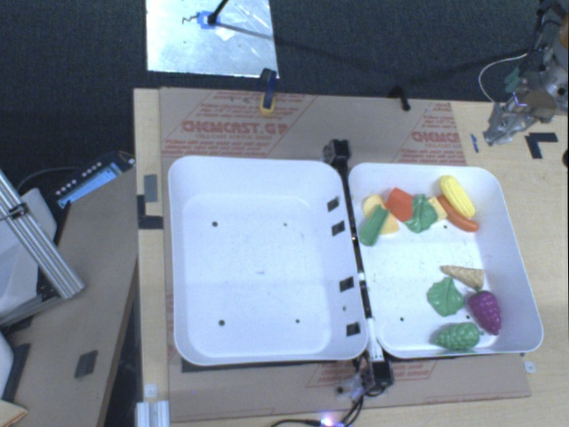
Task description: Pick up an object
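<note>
Toy foods lie in the right bin (511, 238). A yellow corn cob (456, 196), an orange carrot (459, 217), a red pepper (399, 203) and a green cucumber (372, 226) cluster at its far end. Nearer the front lie a tan cone (463, 276), a green leafy piece (444, 296), purple grapes (484, 311) and a green bunch (457, 335). My gripper (496, 132) hangs high at the upper right, beyond the bin's far right corner and well away from all the food. It carries nothing that I can see.
The left bin (258, 256) sits beside the right one, joined by a black-clipped seam (351, 256). A shiny metal sheet (212, 25) lies at the far back. A yellow clamp (267, 103) stands on the board's back edge. Cables trail near the arm.
</note>
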